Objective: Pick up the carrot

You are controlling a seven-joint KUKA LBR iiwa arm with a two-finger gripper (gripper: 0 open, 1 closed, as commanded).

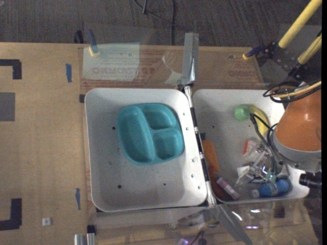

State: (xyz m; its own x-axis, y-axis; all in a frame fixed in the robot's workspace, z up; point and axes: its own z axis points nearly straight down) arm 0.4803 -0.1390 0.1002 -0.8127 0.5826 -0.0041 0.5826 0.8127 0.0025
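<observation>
Gripper (259,168) right of carrot (210,156), apart.

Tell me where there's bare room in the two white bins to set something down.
Left white bin: bare floor below and left of the teal divided plate. Right white bin: a patch between the green ball and the orange carrot; its lower right is crowded around the gripper.

Robot arm (301,131) — broad orange band over a grey wrist, yellow and black cables looping above, metal gripper (260,170) below.
</observation>
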